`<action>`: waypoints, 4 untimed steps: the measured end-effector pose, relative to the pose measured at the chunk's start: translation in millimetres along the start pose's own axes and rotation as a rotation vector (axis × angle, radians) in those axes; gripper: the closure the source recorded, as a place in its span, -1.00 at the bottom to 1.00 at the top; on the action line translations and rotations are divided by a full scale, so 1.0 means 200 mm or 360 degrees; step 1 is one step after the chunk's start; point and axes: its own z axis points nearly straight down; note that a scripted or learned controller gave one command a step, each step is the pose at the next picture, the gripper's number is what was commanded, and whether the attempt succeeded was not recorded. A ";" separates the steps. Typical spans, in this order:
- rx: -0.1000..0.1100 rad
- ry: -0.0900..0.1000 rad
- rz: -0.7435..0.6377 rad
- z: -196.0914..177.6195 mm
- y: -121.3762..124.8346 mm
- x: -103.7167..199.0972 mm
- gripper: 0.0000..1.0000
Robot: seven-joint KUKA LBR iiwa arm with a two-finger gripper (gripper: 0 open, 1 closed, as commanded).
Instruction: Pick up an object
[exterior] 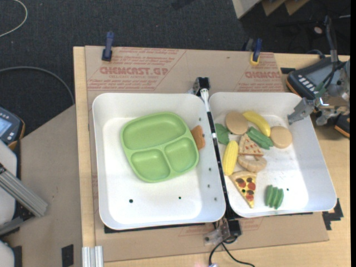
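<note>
Two shallow white bins are sitting side by side on a cardboard-covered bench point(167, 65). The left bin point(111, 204) is holding a green divided plate point(159, 147) with three compartments, and a small orange-brown piece point(198, 137) is lying just beside the plate's right edge.

The right bin point(311, 177) is carrying a cluster of toy food: a yellow banana point(257, 122), a tan round cookie point(236, 122), a second tan round piece point(281, 137), a corn cob point(230, 157) lying lengthwise, a pizza slice point(245, 187) with red dots, a lighter wedge-shaped slice point(250, 147), green pods point(259, 137) under the banana, and a dark green ribbed piece point(273, 196) apart near the bin's front.

The gripper point(296, 112) is hanging over the right bin's far right corner, well apart from the food; whether it is parted or closed cannot be told, and nothing is showing in its grasp.
</note>
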 end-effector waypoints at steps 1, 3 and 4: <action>-0.0033 -0.0008 -0.0007 -1.15 0.03 0.21 -1.00; 0.0001 0.0004 -0.0012 -1.40 -0.44 0.91 -1.00; -0.0005 0.0000 -0.0001 -1.46 -0.43 0.89 1.00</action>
